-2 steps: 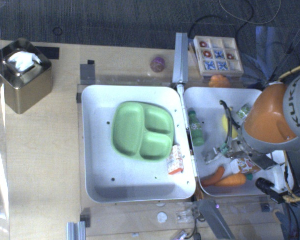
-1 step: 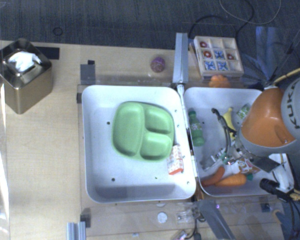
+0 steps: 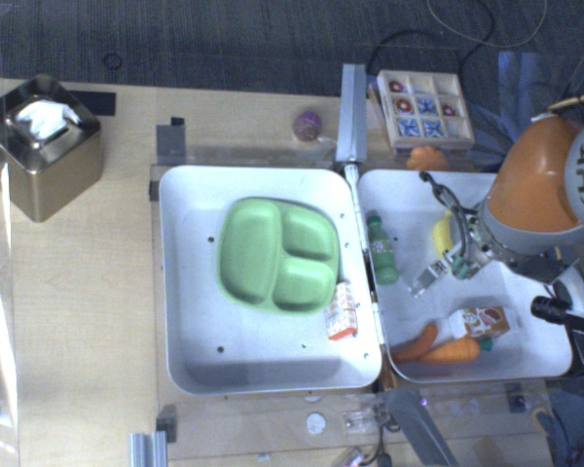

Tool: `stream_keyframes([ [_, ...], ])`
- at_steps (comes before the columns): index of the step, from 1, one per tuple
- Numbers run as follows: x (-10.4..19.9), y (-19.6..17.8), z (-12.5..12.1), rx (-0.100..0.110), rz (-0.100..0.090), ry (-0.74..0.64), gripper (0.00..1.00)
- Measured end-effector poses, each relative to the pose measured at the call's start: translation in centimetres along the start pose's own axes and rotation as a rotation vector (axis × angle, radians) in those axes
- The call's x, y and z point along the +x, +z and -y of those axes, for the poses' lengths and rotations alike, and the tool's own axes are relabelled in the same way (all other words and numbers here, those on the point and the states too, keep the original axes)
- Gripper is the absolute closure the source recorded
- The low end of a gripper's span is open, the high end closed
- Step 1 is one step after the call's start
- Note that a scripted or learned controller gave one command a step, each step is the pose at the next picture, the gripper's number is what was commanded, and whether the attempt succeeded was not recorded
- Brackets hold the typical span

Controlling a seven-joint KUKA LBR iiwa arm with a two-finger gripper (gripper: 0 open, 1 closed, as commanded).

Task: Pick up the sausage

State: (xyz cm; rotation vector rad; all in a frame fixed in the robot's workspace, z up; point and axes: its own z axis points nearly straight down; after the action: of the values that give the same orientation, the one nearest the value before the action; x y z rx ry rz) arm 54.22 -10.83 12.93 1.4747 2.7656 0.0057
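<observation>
Pincer (image 3: 436, 272) hangs low over the right bin (image 3: 535, 363), its two thin fingers slightly apart with nothing between them, the tips pointing down and toward the left bin (image 3: 175, 290). Just behind the pincer lies a yellow object (image 3: 442, 233), partly hidden by the wrist parts. To its left, against the wall that divides the bins, stands a green bottle (image 3: 380, 249). Nearer the front of the bin than the pincer, a small brown and white carton (image 3: 481, 321) rests at a slant, and an orange carrot (image 3: 453, 350) lies beside it along the front wall.

The sausage (image 3: 415, 342) lies in front of the pincer and a little to its left, well apart from the fingers, in the bin's front corner. It is reddish and curved, and its right end touches the carrot; the carton sits just beside both.

Across the divider, the left bin holds a green sectioned plate (image 3: 277, 253) and a small red and white packet (image 3: 343, 313) against its right wall. Both bins sit on a pale wooden bench (image 3: 88, 339). Behind the right bin lies a board with red and blue marks (image 3: 423, 108), and far left stands a metal box (image 3: 41, 149) with white material in it. Dark carpet (image 3: 224, 27) lies beyond the bench.
</observation>
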Motion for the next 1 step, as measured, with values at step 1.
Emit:
stream_keyframes([
  [1,3.43,3.8,3.3,-0.008,0.007,0.074,0.0],
])
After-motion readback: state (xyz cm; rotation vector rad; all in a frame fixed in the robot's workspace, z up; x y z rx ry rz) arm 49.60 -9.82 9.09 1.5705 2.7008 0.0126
